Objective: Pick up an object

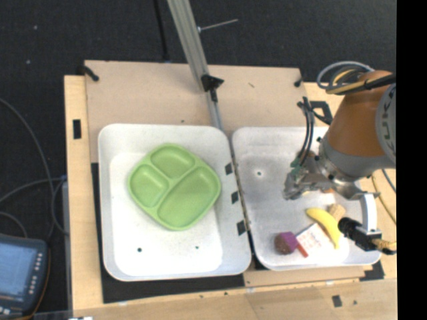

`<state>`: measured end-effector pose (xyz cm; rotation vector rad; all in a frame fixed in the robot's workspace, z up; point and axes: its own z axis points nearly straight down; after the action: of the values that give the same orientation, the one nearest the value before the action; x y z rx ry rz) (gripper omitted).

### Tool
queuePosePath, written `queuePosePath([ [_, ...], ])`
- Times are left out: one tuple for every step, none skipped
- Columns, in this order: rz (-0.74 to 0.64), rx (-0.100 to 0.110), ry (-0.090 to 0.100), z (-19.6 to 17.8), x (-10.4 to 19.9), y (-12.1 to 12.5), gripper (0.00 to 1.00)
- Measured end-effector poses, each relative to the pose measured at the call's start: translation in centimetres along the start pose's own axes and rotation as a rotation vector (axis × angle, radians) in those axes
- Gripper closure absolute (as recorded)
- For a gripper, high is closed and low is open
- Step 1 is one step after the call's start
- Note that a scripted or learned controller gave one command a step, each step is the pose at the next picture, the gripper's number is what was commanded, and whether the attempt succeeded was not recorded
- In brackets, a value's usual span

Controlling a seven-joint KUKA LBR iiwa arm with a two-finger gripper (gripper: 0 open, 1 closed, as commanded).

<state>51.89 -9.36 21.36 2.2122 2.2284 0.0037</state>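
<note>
In the right bin [267,155] a yellow banana [325,223] lies near the front right, next to a small white and red packet [310,237] and a purple lump [286,243]. A small tan piece [336,209] rests just behind the banana. My gripper [293,187] hangs over the middle of this bin, above and to the left of the banana, with bare bin floor under it. Nothing shows between its fingers.
The left bin [120,145] holds a green divided plate [175,186]. A slanted metal pole [190,39] rises from behind the bins. The wooden bench edge [193,79] runs along the back.
</note>
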Motion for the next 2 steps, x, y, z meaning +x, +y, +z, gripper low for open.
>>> queuePosePath([
  [0.001,-0.001,-0.001,-1.5,4.1,2.7,1.00],
  [0.000,0.001,0.000,-0.8,8.4,6.0,1.00],
])
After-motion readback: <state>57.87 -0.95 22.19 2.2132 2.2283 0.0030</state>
